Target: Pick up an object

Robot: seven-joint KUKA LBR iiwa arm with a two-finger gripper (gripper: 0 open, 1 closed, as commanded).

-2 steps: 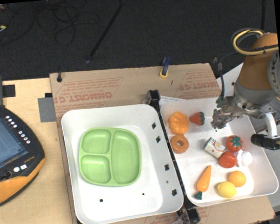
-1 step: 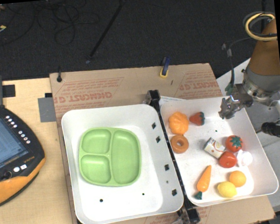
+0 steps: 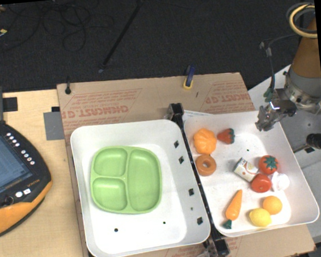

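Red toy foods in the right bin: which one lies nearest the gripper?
The strawberry, at the bin's far end beside the orange pumpkin. Both tomatoes lie farther from the gripper.

The right bin [image 3: 299, 167] is crowded with toy food, leaving bare floor mainly along its near-left part and top-right corner, while in the left bin [image 3: 104, 239] the green plate [image 3: 126, 180] takes the middle.

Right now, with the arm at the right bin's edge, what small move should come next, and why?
Probably shift the gripper leftward and down over the right bin. It hangs at the bin's upper right rim, apart from every item; the tomato lies nearest.
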